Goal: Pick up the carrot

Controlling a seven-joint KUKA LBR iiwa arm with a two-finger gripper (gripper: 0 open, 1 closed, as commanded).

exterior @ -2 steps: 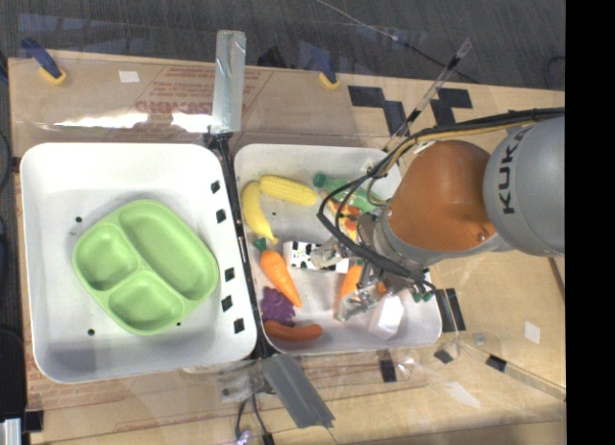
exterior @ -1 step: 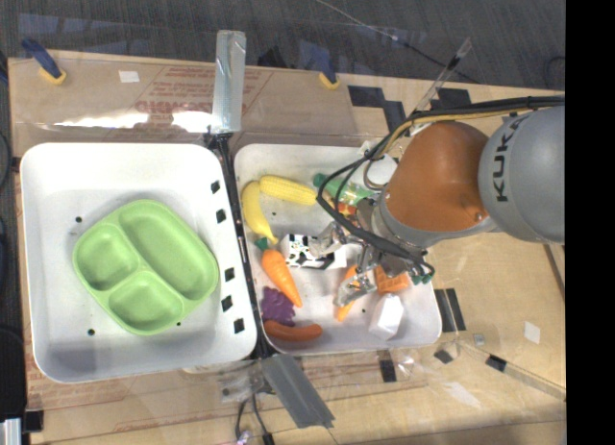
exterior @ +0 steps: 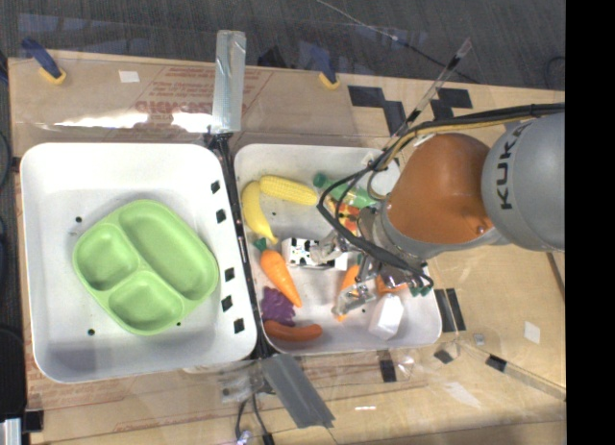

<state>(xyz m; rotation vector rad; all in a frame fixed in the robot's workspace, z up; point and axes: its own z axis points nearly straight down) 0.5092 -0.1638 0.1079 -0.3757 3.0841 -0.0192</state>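
The carrot (exterior: 281,278), orange with a green stub at its upper left end, lies slanted in the left part of the right bin (exterior: 288,157), between a banana and a purple item. My gripper (exterior: 350,291) hangs low in the middle of that bin, a short way right of the carrot, under the orange wrist band (exterior: 437,193). A thin orange piece (exterior: 349,276) shows right at the gripper; I cannot tell what it is. The carrot lies free on the bin floor.
The right bin also holds a yellow banana (exterior: 255,210), a corn cob (exterior: 288,189), a purple item (exterior: 279,306), a red sausage-like piece (exterior: 293,333) and a white block (exterior: 388,316). In the left bin (exterior: 38,184) sits a green divided plate (exterior: 144,265).
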